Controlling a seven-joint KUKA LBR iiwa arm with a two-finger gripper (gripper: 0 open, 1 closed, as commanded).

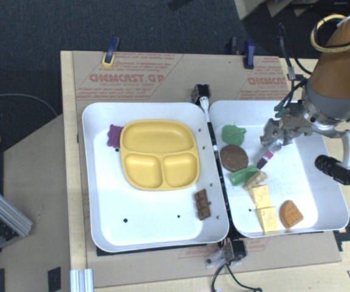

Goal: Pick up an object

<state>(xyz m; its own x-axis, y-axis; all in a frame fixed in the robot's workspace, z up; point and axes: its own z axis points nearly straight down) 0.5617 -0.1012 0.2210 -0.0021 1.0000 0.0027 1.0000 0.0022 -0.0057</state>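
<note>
My gripper (274, 141) hangs over the middle of the right bin (321, 193), on the grey arm with the orange band coming in from the right. A small purple and magenta piece (265, 159) sits slanted right under its tip; whether it is gripped or lies on the bin floor I cannot tell. Close to the left of it are a brown round cookie (234, 157), a green leafy piece (234, 132) and another green piece (243, 176). Two yellow cheese blocks (262, 205) and an orange-brown cracker (291, 213) lie nearer the front.
The left bin (102, 181) holds a yellow divided plate (160, 152), a purple item (114, 135) at its left corner and a brown chocolate bar (202, 204) near the inner wall. The bins meet in a ridge (217, 163). A black fitting (339, 169) juts at the right.
</note>
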